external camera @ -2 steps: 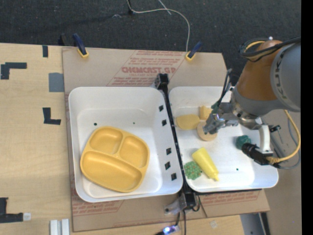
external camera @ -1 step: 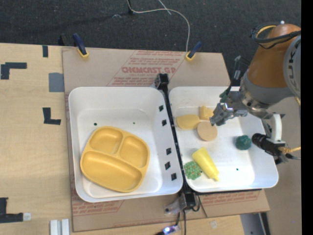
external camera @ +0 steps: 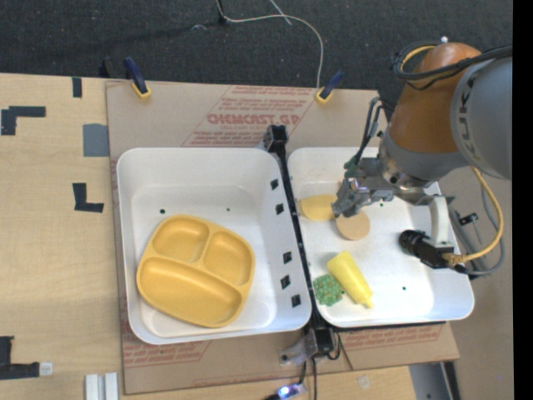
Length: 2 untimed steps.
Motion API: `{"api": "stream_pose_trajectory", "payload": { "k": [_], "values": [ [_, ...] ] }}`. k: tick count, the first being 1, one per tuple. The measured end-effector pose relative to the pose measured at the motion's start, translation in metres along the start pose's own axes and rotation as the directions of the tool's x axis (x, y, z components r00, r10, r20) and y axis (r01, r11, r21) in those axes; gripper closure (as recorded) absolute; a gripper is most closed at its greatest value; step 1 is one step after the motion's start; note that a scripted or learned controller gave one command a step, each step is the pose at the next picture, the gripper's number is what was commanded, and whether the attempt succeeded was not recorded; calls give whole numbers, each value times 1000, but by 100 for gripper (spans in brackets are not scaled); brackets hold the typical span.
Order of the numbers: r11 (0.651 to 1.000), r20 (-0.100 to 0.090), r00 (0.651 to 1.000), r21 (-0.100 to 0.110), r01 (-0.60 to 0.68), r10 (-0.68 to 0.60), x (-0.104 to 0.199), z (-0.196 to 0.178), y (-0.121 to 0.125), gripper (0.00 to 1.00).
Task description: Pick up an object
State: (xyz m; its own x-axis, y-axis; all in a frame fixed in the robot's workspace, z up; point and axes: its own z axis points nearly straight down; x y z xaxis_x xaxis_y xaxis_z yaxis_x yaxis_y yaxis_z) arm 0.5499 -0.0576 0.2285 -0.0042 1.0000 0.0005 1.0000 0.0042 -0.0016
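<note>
Dark carpet runs across the top of the camera view, and below it we see a pale wooden table [external camera: 50, 248] carrying a sheet of brown cardboard [external camera: 241, 119] held by two blue-and-yellow clamps [external camera: 137, 80]. On the cardboard sit two shallow white bins side by side. We find the left bin [external camera: 196, 169] holding a yellow divided plate [external camera: 196, 269], which lies flat toward the bin's near left part. The right bin [external camera: 433, 298] holds several small things: a flat yellow piece [external camera: 316, 208] near the divider, a tan round disc [external camera: 354, 226] just beside it, and nearer to us a yellow cone-shaped toy [external camera: 350, 277] touching a small green leafy toy [external camera: 327, 289].

From the right we see the grey arm with its orange band [external camera: 429, 98] reaching over the right bin. Its claw [external camera: 348, 203] hangs low over the far left part of that bin, directly above the spot where the yellow piece and the tan disc meet. We cannot tell whether the claw is released or clenched, and we see nothing plainly between its tips. A black cable connector [external camera: 416, 244] dangles beside the wrist, over the bin's right part.
</note>
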Motion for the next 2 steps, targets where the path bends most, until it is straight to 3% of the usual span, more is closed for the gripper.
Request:
{"api": "stream_pose_trajectory", "payload": {
  "k": [2],
  "values": [
    [1000, -1, 1000, 1, 4, -4, 120, -3, -22, 100]
  ]
}}
